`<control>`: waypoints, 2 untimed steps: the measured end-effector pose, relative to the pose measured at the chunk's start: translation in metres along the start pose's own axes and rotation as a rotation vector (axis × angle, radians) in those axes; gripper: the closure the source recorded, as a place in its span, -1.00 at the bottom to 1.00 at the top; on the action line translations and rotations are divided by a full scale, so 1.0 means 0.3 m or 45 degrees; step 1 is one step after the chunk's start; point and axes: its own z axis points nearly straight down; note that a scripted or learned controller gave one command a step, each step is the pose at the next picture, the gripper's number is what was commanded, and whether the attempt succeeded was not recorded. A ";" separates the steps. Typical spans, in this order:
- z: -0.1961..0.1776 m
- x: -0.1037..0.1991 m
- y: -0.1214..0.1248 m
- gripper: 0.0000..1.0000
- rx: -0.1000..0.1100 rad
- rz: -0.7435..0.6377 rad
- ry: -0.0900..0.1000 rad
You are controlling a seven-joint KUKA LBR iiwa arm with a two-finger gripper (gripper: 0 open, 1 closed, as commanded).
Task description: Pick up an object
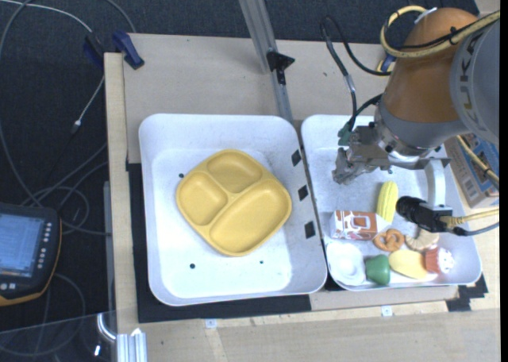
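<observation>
Corn (386,199) looks the handiest pick, a small yellow cob lying lengthwise near the middle of the right bin (321,146), just below and to the right of the end effector (347,171). To take it well, the end effector should come straight down over the middle of the cob and close across its narrow width, not along its length, since the rounded, probably smooth plastic skin could roll or squirt out of a slanted grip. The cob is pale yellow, slightly tapered, with a greenish tinge at its upper end. It has a little bare floor to its left but is crowded below. A red-and-white carton (354,225) lies just beside its lower left and a brown pretzel (389,239) lies near its lower end, so a descent that drifts downward risks nudging those. Further along the bin's near edge sit a white lump (345,261), a green vegetable (379,271), a yellow fruit (409,263) and a red-and-white piece (439,259), all packed close together. The end effector hangs over the bare upper part of the right bin. From this angle I cannot tell whether it is open or closed, and no object can be seen in its hold. The left bin (171,146) carries a yellow divided plate (232,202), and both bins rest on the desk (190,67).
</observation>
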 end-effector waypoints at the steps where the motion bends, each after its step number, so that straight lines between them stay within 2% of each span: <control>1: 0.034 0.185 -0.028 1.00 0.001 0.000 0.000; 2: 0.053 0.356 -0.043 1.00 0.002 0.000 -0.001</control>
